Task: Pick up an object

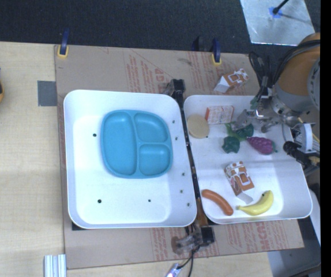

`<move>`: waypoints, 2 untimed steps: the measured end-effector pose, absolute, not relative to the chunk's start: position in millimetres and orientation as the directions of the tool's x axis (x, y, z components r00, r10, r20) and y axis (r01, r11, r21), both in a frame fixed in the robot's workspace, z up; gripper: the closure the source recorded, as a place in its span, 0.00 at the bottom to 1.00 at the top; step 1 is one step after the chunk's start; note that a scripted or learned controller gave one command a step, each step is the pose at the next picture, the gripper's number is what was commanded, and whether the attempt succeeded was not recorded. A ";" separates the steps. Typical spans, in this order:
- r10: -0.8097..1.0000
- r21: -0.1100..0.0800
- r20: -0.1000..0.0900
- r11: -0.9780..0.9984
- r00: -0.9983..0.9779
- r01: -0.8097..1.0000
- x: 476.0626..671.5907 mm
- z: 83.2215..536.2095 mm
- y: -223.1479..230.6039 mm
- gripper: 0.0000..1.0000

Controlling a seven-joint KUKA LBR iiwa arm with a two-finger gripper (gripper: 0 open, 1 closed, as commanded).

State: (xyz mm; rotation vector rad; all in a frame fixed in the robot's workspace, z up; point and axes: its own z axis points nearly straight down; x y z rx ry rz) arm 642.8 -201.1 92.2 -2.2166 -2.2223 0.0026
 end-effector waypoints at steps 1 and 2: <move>1.000 -0.003 0.001 0.006 -0.006 1.000 643.4 103.1 -201.3 1.00; 1.000 -0.001 0.000 0.004 -0.004 1.000 656.8 134.1 -144.9 1.00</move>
